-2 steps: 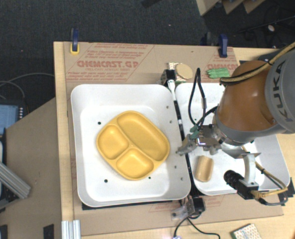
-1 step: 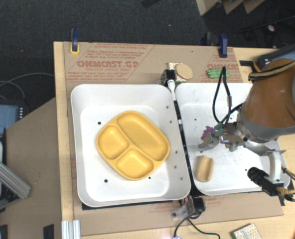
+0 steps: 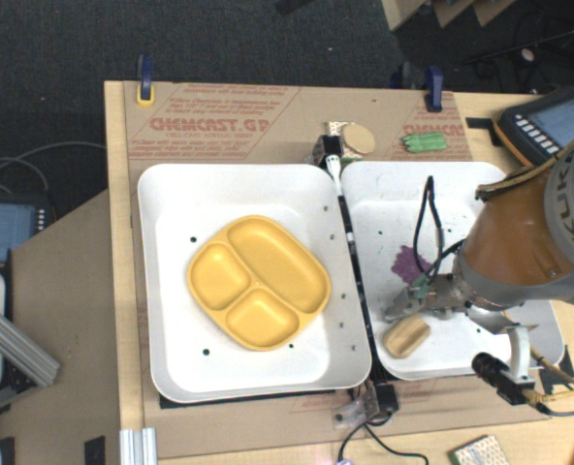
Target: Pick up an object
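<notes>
The tool (image 3: pixel 415 303) hangs low in the right bin (image 3: pixel 384 211), right of centre frame; whether it is open or gripping cannot be told. A tan block (image 3: pixel 406 337) lies just below it, a purple object (image 3: pixel 405 262) just above.

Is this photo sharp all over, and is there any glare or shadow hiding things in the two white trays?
Camera view: lighting is even and soft, with the yellow divided plate crisp and only a faint sheen; the white bins look bright but not blown out; the arm looks slightly soft and casts a dim shadow by the tan object; the purple item is small and hard to make out.
</notes>
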`<state>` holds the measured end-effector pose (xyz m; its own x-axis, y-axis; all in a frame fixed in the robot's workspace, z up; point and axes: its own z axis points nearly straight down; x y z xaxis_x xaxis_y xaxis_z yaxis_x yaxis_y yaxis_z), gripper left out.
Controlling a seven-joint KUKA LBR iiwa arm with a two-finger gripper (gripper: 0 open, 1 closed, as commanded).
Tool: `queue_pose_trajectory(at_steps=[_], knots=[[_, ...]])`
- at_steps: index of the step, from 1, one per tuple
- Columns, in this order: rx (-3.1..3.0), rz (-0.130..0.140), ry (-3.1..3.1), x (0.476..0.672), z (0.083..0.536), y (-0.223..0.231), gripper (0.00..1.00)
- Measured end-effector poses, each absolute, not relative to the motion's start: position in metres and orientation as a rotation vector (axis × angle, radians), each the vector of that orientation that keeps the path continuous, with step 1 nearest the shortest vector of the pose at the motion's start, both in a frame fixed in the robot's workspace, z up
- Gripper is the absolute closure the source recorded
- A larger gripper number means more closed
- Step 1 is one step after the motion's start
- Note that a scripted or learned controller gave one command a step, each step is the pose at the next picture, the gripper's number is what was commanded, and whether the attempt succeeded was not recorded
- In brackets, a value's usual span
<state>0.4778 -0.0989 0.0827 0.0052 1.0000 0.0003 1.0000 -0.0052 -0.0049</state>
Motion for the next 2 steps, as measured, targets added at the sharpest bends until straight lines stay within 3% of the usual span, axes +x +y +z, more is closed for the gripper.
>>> queue_pose_trajectory(at_steps=[1, 2], knots=[[-2.226, -0.003, -2.22, 0.479, 0.097, -0.096, 1.0], [-2.227, -0.011, -2.234, 0.577, 0.15, -0.109, 1.0]])
